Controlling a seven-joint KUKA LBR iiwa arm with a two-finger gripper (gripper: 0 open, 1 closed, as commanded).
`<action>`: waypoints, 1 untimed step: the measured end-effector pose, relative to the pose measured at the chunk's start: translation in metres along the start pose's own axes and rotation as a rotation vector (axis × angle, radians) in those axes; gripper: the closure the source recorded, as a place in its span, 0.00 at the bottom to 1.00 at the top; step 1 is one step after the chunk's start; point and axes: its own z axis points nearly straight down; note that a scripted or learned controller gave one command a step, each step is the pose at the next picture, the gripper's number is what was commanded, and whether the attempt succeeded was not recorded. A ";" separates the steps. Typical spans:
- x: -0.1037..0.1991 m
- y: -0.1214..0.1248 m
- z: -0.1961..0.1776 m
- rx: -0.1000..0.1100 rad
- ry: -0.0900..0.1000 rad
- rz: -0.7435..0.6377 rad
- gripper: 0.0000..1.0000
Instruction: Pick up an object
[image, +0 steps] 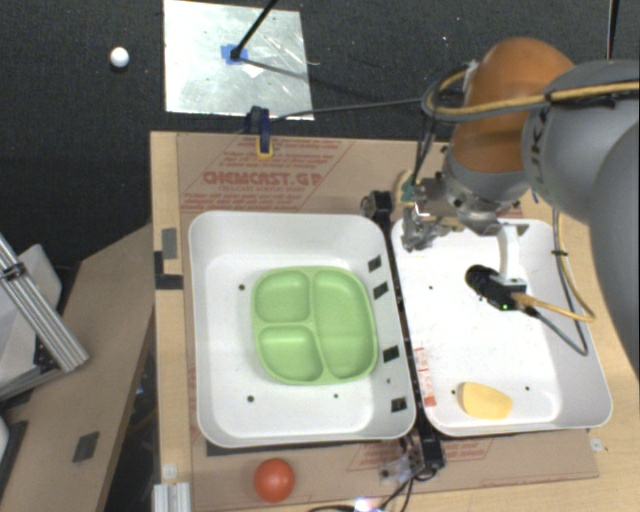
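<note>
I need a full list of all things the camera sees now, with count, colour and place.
left bin: 1, white, on the bench
right bin: 1, white, beside it
plate: 1, green, in the left bin
lump: 1, yellow, right bin, near edge
ball: 1, orange, before the left bin
small ball: 1, white, view's top left
sheet: 1, silver, beyond the bench
arm: 1, grey and orange, from the right
claw: 1, grey, above right bin's far left corner

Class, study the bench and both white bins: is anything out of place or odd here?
Yes, two things. An orange ball lies on the board outside the bins, by the near rim of the left bin. A small white ball sits on the dark surface at the far left. Nothing looks spilled or broken.
</note>
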 end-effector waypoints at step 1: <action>0.061 -0.006 -0.007 0.000 0.000 0.000 1.00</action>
